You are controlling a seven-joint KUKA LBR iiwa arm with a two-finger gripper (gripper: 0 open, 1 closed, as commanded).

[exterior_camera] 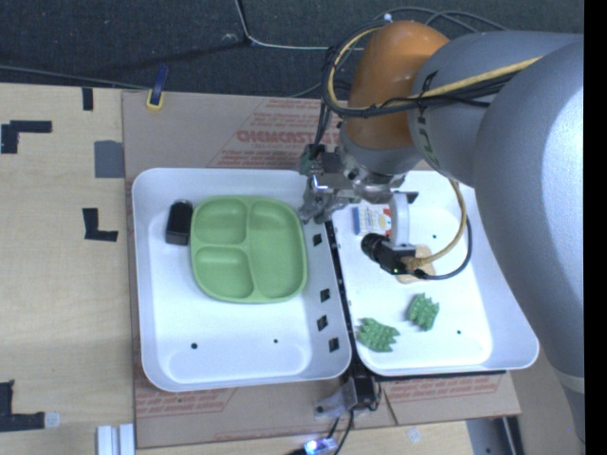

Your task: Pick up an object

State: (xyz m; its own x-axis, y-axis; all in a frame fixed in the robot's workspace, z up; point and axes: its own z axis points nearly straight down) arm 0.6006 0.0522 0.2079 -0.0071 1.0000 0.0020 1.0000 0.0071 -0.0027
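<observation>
The arm (493, 131) enters from the right and hangs over the seam between the two bins. The gripper (327, 197) sits low over the top of the seam, at the plate's upper right corner. Its metal parts are small and dark against the rim, and its state cannot be read.

Left bin (161, 339): white, shallow, glossy plastic with rounded corners. It holds a plate (248, 249), pale green, matte, a rounded square with three compartments, lying flat. A block (178, 223), black and roughly rectangular, touches the plate's left edge; its long axis runs up and down the view.

Right bin (493, 339): same white plastic. It holds these items:
- A packet (372, 219), white with blue and red print, flat, just right of the gripper and partly under the arm's hardware. Its long axis cannot be determined.
- Toy A (377, 334), green, knobbly and leaf-like, near the seam at the bin's lower left, well below the gripper. Its long axis runs left to right, tilting slightly down to the right.
- Toy B (423, 311), green, same knobbly texture, just right of toy A and apart from it. Its long axis runs roughly up and down.
- A cable (446, 254), black and tan, looping from the arm over the bin's middle.
</observation>
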